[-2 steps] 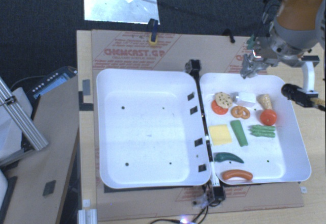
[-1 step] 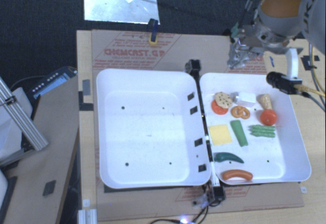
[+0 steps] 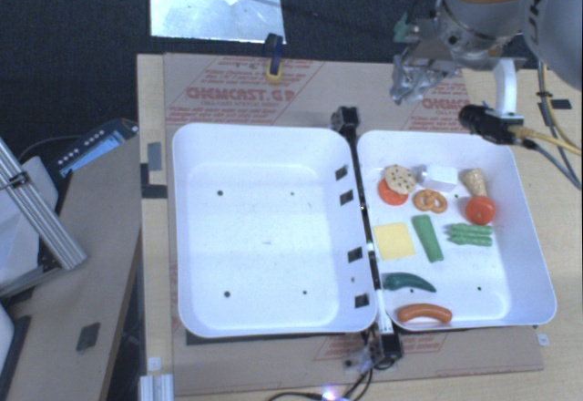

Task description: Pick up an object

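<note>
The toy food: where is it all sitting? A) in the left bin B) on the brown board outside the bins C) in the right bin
C: the pretzel, yellow cheese slice and sausage all lie inside the right bin.

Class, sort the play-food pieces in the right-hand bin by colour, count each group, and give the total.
Green: 3 – long block, bean pod, dark pepper
Red or orange-red: 3 – tomato, red slice, sausage
Brown or tan: 3 – cookie, pretzel, tan piece
Yellow: 1 – cheese square
White: 1 – white block
Total: 11
</note>
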Tool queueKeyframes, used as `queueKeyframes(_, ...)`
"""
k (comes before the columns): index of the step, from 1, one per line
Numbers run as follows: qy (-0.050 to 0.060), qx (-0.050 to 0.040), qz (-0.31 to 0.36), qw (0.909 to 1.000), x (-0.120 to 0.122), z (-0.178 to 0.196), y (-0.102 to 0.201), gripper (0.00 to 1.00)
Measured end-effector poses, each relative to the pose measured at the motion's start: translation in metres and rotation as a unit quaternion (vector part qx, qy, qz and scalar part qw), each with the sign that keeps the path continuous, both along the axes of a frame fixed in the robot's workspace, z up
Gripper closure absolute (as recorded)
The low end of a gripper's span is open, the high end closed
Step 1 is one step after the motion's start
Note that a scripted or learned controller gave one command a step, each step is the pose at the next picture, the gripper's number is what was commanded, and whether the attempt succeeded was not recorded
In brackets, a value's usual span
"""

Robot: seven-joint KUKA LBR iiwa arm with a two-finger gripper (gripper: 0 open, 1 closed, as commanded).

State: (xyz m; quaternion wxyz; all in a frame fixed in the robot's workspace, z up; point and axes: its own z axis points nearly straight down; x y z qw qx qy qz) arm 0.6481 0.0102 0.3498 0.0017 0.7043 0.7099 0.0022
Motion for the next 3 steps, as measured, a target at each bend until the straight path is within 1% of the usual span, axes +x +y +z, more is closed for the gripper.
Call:
queueKeyframes(1, -0.001, -0.0001, 0.000, 1.0000, 0.022, 0.026, 0.046, 1.00)
queueKeyframes(2, -0.008, 0.0018, 0.001, 1.0000, -0.008, 0.197, 0.080, 1.00)
queueKeyframes(3, 0.007, -0.0003, 0.001, 1.0000, -0.050, 0.093, 0.134, 1.00)
